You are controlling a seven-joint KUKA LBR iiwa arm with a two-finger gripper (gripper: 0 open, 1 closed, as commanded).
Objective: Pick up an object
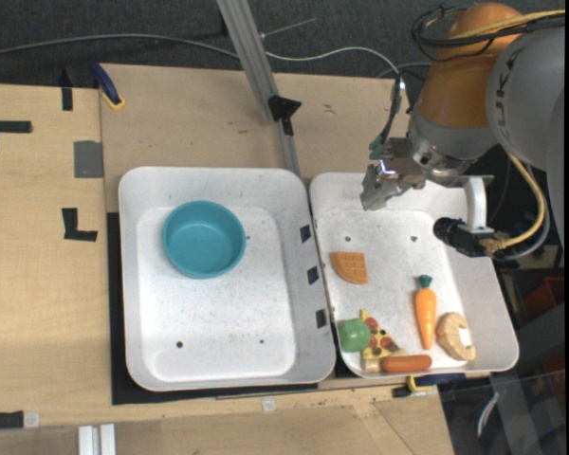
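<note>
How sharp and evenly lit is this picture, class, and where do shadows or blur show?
Camera view: even, soft light; the blue bowl and carrot look crisp; the claw is slightly blurred; faint shadow lies along the left bin inner wall; no strong glare.

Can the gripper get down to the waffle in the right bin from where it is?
Probably yes. The gripper hangs over the far end of the right bin, and the waffle lies flat on bare floor nearer the camera, apart from the carrot and other food. Nothing stands between.
</note>
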